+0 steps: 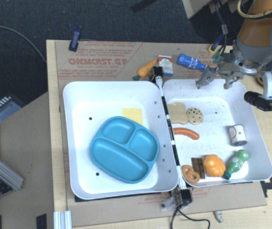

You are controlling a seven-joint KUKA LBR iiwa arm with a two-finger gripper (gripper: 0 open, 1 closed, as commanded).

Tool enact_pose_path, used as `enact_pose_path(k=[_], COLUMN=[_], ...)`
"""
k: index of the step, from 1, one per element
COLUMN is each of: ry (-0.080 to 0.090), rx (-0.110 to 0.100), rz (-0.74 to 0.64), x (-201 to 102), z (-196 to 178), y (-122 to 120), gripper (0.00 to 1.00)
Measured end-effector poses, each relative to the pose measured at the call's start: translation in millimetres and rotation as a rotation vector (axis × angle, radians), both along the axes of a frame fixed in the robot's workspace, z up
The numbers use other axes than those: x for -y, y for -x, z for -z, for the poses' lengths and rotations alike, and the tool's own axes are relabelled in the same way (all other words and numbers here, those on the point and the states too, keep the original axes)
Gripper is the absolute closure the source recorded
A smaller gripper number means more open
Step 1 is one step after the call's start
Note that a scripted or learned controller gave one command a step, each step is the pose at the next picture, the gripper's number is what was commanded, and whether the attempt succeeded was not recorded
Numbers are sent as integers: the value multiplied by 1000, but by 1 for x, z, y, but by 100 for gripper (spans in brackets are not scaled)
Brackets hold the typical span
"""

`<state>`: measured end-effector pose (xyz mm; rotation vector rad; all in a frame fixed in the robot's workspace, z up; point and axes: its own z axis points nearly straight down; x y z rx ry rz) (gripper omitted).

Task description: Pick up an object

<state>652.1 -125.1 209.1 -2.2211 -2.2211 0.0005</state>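
My gripper [218,82] hangs over the far edge of the right bin [255,128], open, with nothing between its two fingers. Below it in that bin lie a slice of bread [176,112], a cookie [194,115], a sausage [186,133], a small can [237,135], a green bottle [235,163], an orange fruit [214,165], a brown block [198,167] and a pretzel [190,174]. All of these lie apart from the fingers.
The left bin [78,128] holds a blue divided plate [124,149] and a yellow cheese slice [132,115]. Behind the bins on the board lie a carrot [146,69], a small carton [165,65], a blue bottle [191,61] and a blue clip [75,38].
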Motion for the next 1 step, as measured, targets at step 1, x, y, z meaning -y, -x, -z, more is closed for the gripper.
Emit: enact_pose_path(k=[1], ry=[0], rx=[0], rz=[0], x=[-38], z=[25], y=[83], gripper=[0])
